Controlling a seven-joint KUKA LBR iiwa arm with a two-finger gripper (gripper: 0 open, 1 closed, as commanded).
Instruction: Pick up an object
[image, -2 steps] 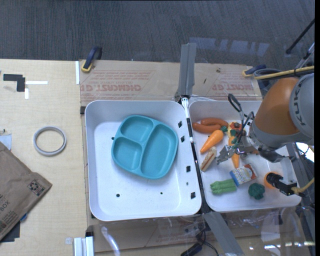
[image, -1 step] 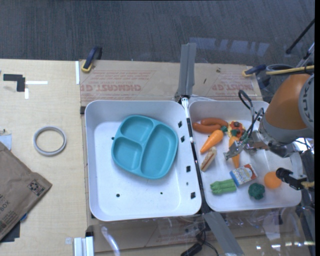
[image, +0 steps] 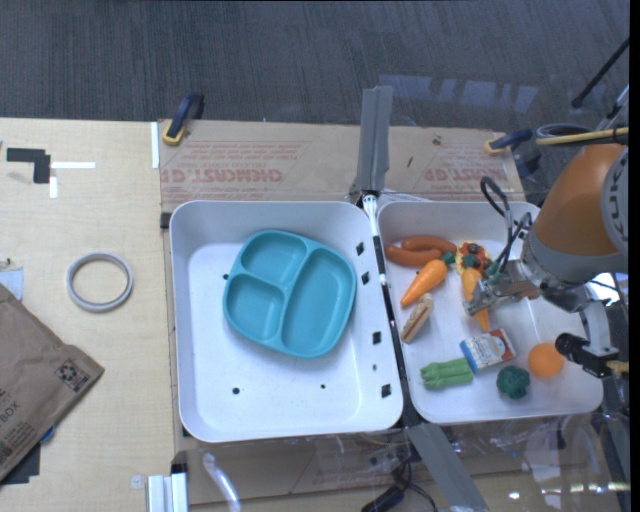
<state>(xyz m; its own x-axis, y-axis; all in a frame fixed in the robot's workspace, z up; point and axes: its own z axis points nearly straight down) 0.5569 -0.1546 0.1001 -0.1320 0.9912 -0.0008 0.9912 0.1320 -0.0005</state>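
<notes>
Two white bins (image: 190, 300), one blue plate (image: 290, 293), two carrots (image: 424, 282).

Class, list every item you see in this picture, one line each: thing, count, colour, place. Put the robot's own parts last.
Left bin: 1, white, centre.
Right bin: 1, white, beside it.
Divided plate: 1, teal, left bin.
Sausage: 1, red-orange, right bin, top.
Carrot: 1, orange, right bin.
Hot dog: 1, tan, right bin.
Carton: 1, white-red, right bin.
Green toy: 1, right bin, front.
Dark green ball: 1, right bin, front.
Orange ball: 1, right bin.
Tape ring: 1, grey, bench left.
Gripper: 1, dark, over right bin.
</notes>
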